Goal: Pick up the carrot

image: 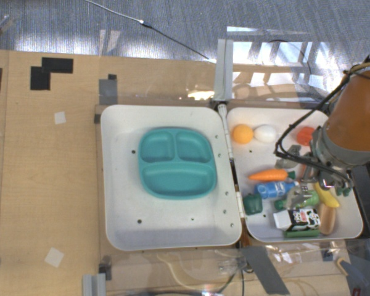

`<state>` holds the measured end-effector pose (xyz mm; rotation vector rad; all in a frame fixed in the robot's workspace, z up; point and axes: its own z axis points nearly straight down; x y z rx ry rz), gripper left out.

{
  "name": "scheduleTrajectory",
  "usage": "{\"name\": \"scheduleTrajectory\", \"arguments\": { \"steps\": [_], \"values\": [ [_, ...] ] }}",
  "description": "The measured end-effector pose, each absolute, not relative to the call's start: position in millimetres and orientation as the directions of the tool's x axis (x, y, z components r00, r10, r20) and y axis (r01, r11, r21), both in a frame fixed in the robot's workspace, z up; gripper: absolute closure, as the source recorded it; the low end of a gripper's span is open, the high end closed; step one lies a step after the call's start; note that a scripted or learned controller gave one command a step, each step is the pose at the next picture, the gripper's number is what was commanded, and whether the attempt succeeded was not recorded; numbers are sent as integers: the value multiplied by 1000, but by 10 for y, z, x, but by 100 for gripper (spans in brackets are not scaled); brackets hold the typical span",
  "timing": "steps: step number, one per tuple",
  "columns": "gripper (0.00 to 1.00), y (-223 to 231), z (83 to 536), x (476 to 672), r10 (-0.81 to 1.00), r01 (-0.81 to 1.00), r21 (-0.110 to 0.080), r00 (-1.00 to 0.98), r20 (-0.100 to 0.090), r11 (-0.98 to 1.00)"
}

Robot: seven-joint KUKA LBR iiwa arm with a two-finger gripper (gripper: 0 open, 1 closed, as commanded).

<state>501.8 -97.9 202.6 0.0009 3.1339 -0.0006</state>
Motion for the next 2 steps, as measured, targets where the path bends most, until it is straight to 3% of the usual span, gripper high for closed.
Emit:
{"name": "scheduleTrajectory", "arguments": {
  "steps": [1,2],
  "values": [
    [0,-1150,913,5712,-97,-97,-5,-995,-22,995],
    [0,-1150,891,6013,167,167,1,-986,-13,986]
  ]
}}
